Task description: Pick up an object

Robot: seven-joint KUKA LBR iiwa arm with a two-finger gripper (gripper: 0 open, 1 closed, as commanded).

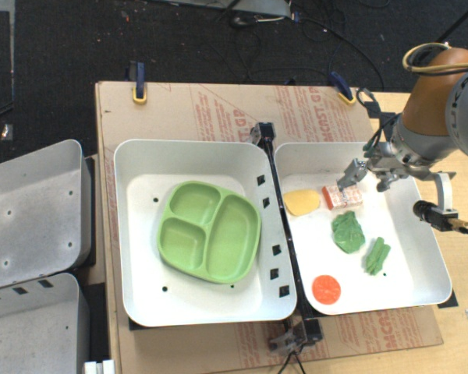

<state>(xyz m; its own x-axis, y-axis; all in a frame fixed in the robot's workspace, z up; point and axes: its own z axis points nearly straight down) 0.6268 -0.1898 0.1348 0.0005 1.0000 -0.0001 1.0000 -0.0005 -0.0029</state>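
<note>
while the left bin (132, 209) holds a green tray (209, 231), the right bin (421, 263) holds toy foods.

Cardboard-topped bench (195, 115) under two white bins (132, 209)

The arm (437, 107) is reaching in from the right, its claw (351, 179) hanging over the right bin (429, 248), just above a red-and-white packet (342, 198). Beside the packet are lying a yellow piece (302, 202), a green leafy piece (348, 232), a smaller green item (377, 256) and an orange-red round (326, 289). A green divided tray (209, 231) is sitting in the left bin (140, 209).
</note>
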